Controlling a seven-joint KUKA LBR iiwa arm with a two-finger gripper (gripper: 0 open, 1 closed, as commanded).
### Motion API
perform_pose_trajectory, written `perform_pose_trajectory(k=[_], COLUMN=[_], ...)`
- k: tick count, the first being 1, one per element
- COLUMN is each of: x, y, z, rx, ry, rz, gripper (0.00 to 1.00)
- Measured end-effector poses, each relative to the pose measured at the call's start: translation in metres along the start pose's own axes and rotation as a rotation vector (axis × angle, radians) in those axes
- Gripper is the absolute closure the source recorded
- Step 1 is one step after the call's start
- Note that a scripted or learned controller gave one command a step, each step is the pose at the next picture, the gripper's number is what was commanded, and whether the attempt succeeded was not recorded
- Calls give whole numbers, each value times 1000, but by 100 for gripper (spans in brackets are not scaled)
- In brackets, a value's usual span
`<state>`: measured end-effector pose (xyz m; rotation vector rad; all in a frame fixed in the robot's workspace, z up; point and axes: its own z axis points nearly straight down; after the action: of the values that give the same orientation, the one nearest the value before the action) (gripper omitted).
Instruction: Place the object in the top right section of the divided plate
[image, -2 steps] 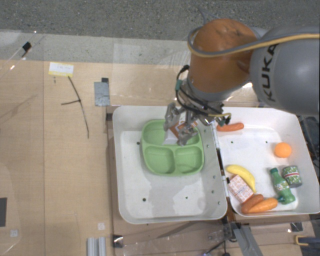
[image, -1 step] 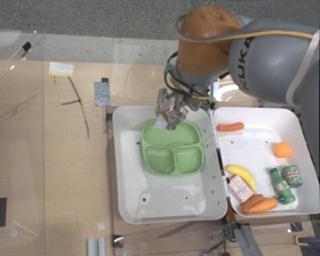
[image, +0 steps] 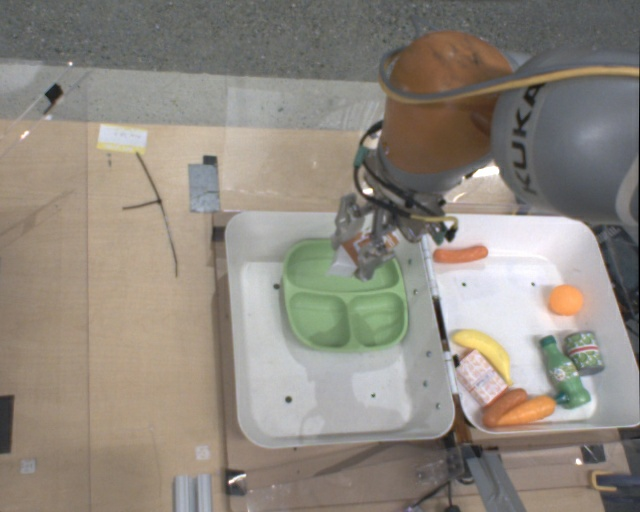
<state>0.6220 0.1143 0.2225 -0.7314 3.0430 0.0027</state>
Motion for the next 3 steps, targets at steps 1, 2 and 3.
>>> perform_pose_trajectory(k=[1, 2, 3], x=[-53, -47, -51], y=[12, -2, 5], z=[32, 24, 42], rx=[-1, 0, -1], ry=[2, 0, 0], rz=[30, 10, 30], gripper=[100, 100, 100])
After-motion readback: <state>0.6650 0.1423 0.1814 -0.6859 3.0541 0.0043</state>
